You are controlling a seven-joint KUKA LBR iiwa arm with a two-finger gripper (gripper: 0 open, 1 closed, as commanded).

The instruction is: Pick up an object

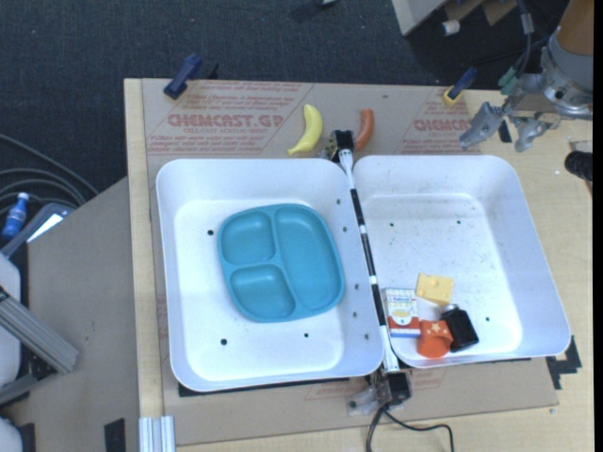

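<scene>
The right bin point(490, 196) holds a small cluster near its front left corner: a yellow cheese-like block point(434, 288), a small white carton with red and blue print point(401, 312), an orange round piece point(432, 339) and a black block point(461, 329). My gripper point(502, 128) hangs above the bench just behind the right bin's back right rim, far from that cluster. Its two grey fingers are spread apart with nothing between them.
The left bin point(188, 196) holds a blue divided plate point(280, 261). Behind the bins on the bench lie a yellow banana point(307, 130) and an orange sausage-shaped toy point(364, 128). Blue clamps point(182, 76) sit at the bench's back edge.
</scene>
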